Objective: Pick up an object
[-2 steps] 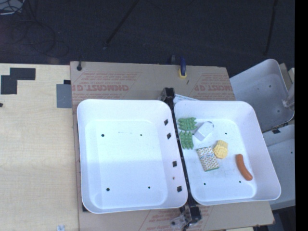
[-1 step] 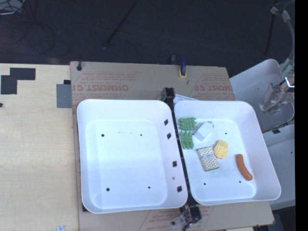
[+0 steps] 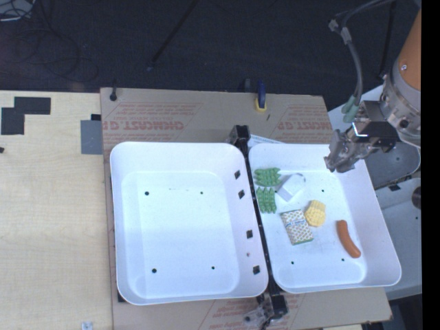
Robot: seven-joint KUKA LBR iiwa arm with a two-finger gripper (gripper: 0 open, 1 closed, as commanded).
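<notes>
The right bin [image 3: 375, 270] holds several small objects. Two green ridged pieces [image 3: 267, 188] lie against its left wall, with a small white block [image 3: 291, 186] beside them. Near the middle sit a speckled packet [image 3: 297, 226] and a yellow waffle-like piece [image 3: 315, 213]. An orange sausage shape [image 3: 348, 239] lies to the right of them. My gripper [image 3: 339, 158] hangs above the bin's far right corner, apart from all the objects, with nothing visible between its fingers.
The left bin [image 3: 130, 184] stands beside the right one, separated by a black divider with clips [image 3: 249, 205]. Both bins rest on a cardboard sheet [image 3: 179, 115]. A cable [image 3: 354, 60] arcs above the arm at the upper right.
</notes>
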